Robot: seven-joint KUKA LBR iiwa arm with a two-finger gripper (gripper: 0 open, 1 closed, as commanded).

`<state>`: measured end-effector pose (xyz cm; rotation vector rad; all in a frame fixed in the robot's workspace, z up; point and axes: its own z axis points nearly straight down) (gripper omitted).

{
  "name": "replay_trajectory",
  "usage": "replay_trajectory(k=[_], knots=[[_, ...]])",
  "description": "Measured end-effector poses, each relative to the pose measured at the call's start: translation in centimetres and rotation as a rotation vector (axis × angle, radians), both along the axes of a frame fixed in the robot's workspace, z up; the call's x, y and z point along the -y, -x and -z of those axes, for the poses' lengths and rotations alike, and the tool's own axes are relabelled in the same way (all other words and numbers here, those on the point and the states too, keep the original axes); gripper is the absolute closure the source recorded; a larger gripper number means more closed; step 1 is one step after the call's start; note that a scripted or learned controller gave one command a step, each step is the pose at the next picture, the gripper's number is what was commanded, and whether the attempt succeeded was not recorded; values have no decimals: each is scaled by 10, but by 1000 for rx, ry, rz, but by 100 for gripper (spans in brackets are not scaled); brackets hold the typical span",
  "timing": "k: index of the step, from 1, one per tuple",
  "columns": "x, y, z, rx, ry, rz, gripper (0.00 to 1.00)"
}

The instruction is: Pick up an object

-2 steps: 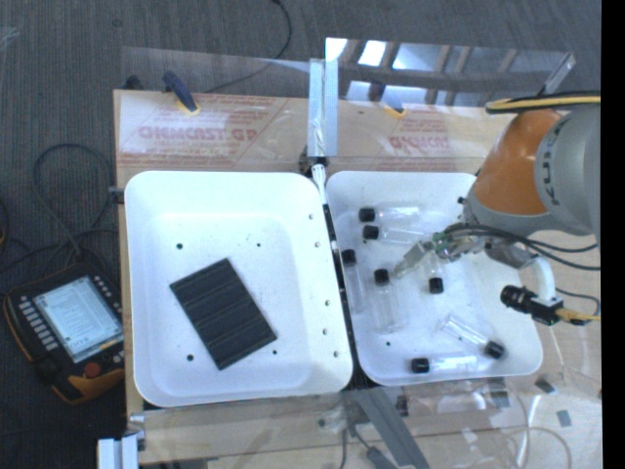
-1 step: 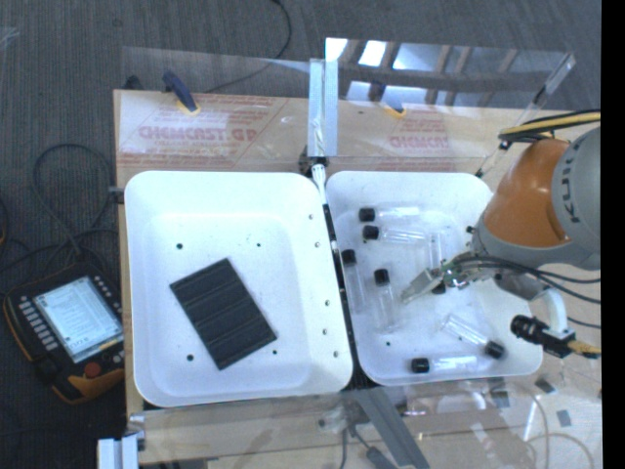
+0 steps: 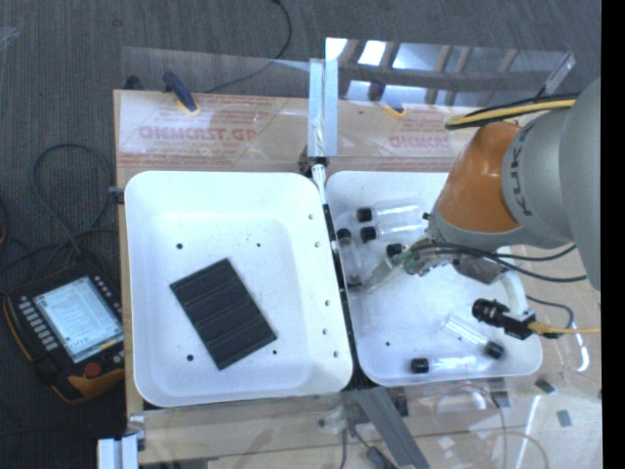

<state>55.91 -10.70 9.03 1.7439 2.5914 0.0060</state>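
One black pad (image 3: 223, 313); about five vials (image 3: 395, 210) (clear, black-capped) by pincer (image 3: 374, 274).

The robot's grey, smooth-shelled, rounded arm (image 3: 576, 179) carries dark lettering on the side of its casing, only part of it readable; below it sits a glossy orange band (image 3: 480, 179), broad and domed like a collar above the wrist; a yellow-and-black cable (image 3: 508, 111) runs across the top of the arm; under the band, thin dark and pale wires (image 3: 467, 260) loop around the wrist; the gripper (image 3: 383, 270) is slim, pale metal, too small to make out in detail.
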Motion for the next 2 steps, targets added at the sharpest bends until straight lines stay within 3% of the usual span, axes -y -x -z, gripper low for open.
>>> replay_trajectory(k=[1, 2], knots=[[-1, -1, -8, 0, -4, 1, 100], [2, -1, -8, 1, 0, 4, 0]])
